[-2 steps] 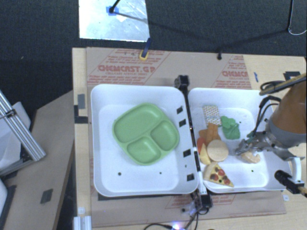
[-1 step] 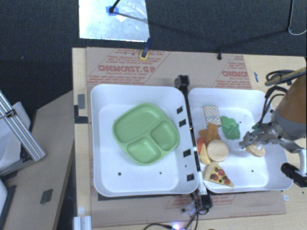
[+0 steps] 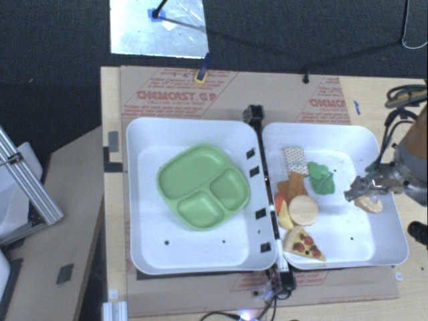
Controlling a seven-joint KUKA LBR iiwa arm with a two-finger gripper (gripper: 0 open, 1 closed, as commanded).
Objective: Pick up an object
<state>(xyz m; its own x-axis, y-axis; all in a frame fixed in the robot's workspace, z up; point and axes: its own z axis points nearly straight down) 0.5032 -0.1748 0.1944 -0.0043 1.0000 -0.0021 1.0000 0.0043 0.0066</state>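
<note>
The right bin (image 3: 348, 249) holds several toy foods along its left side: a speckled cracker (image 3: 294, 158), a green leafy piece (image 3: 321, 178), an orange piece (image 3: 291, 186), a round tan bun (image 3: 303, 210) and a pizza slice (image 3: 305, 244). A small tan piece (image 3: 369, 204) lies near the bin's right wall. My gripper (image 3: 361, 188) hangs low over the right part of this bin, just above and left of the tan piece. Its fingers are too small and dark to read.
The left bin (image 3: 147, 246) carries a green divided plate (image 3: 203, 186). A black divider with clips (image 3: 262, 186) runs between the bins. Cables hang at the upper right (image 3: 401, 99). A shiny metal sheet (image 3: 159, 19) lies beyond the bench.
</note>
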